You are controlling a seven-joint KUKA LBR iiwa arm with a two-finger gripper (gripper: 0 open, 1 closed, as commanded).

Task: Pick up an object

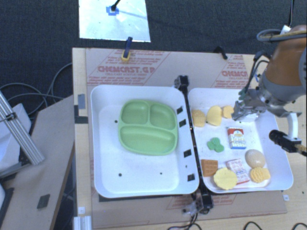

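My gripper (241, 111) hangs over the far part of the right bin (282, 169), just right of a small yellow piece (227, 111) and above a red, white and blue carton (236, 138). Two more yellow food pieces (214, 115) (198, 118) lie to the left in a row. A green toy (215, 144) sits mid-bin. Toward the near edge lie a beige egg (254, 158), a brown cracker (209, 166), a red-and-white packet (237, 169), a yellow round (225, 178) and a waffle-patterned cookie (259, 175). Nothing shows in the gripper's hold.
The left bin (139, 176) holds a green divided plate (147, 127). A black-clipped divider (188, 133) runs between the bins. The arm's orange band (287, 56) and grey wrist rise at the right. A black fixture (283, 140) overhangs the right bin's edge.
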